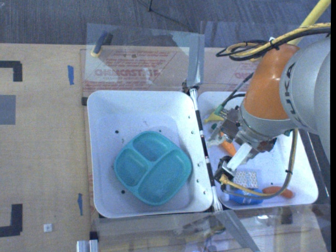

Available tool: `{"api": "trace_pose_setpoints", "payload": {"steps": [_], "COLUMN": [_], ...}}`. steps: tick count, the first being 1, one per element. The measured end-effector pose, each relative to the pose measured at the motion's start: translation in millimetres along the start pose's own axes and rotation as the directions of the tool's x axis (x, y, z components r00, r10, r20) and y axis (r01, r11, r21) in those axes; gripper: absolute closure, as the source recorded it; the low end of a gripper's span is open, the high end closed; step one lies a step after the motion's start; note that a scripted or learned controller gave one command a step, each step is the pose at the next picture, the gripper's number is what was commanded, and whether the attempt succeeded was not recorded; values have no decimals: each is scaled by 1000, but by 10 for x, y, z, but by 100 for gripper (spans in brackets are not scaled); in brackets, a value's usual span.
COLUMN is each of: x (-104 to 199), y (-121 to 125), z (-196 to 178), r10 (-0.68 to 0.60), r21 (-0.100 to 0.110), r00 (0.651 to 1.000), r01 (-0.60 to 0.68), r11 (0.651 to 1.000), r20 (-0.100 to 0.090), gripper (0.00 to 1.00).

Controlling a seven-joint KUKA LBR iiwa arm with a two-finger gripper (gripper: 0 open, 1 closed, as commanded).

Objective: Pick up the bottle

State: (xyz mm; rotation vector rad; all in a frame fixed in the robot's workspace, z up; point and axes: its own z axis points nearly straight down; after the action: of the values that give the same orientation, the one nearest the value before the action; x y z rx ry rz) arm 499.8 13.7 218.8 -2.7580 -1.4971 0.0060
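A blue object (240, 197) with a speckled white patch (245, 179) lies near the front edge of the right bin (307, 185); it may be the bottle, but its shape is partly hidden. The grey arm with its orange band (268, 85) hangs over the right bin. My gripper (224, 134) points down at the bin's left side, above a small orange piece (227, 146). It is apart from the blue object, which lies nearer the front.
A teal divided plate (153, 167) lies in the left bin (105, 114). An orange carrot-like piece (278, 191) rests at the right bin's front. A yellow-green item (215, 115) sits by the divider wall (201, 135). Yellow cables (310, 22) trail off the arm.
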Motion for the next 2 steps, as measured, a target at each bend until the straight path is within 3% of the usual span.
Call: {"api": "trace_pose_setpoints", "payload": {"steps": [1, 2], "x": [480, 965], "y": [-254, -97], "z": [351, 833], "r10": [322, 354], "r21": [1, 1], "r00": [947, 935], "r01": [-322, -354], "r11": [947, 935], "r20": [1, -17], "gripper": [0, 0]}}
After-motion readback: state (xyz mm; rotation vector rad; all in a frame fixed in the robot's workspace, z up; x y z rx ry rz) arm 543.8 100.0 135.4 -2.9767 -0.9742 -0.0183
